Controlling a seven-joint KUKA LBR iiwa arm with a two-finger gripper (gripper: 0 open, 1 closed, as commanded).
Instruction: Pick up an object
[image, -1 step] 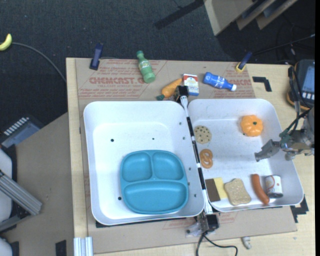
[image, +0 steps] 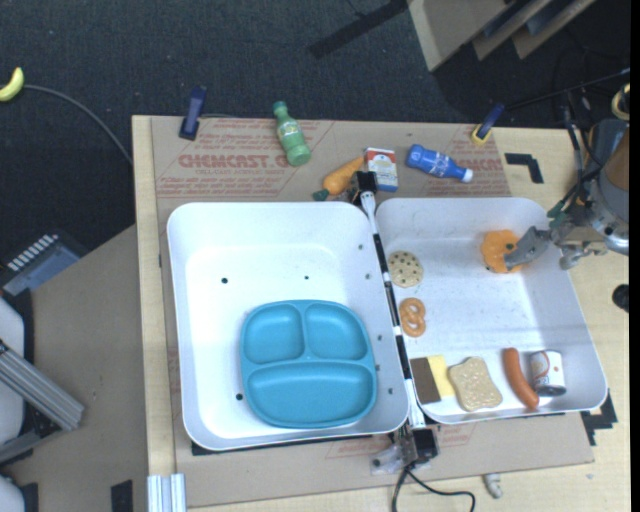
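In the right bin (image: 560, 300) lie an orange toy (image: 495, 248), a round cookie (image: 404, 267), a pretzel (image: 412, 316), a cheese sandwich block (image: 430, 378), a bread slice (image: 474, 383), a sausage (image: 519, 377) and a small can (image: 547, 372). My gripper (image: 548, 252) hangs low over the bin's upper right part, open. Its left finger (image: 522, 250) touches or nearly touches the orange toy's right side. Nothing sits between the fingers.
The left bin (image: 200, 260) holds a blue divided plate (image: 308, 362). Behind the bins on the bench lie a green bottle (image: 292, 134), a blue bottle (image: 438, 163), a small carton (image: 381, 168), a carrot-like toy (image: 342, 177) and two blue clips (image: 192, 112).
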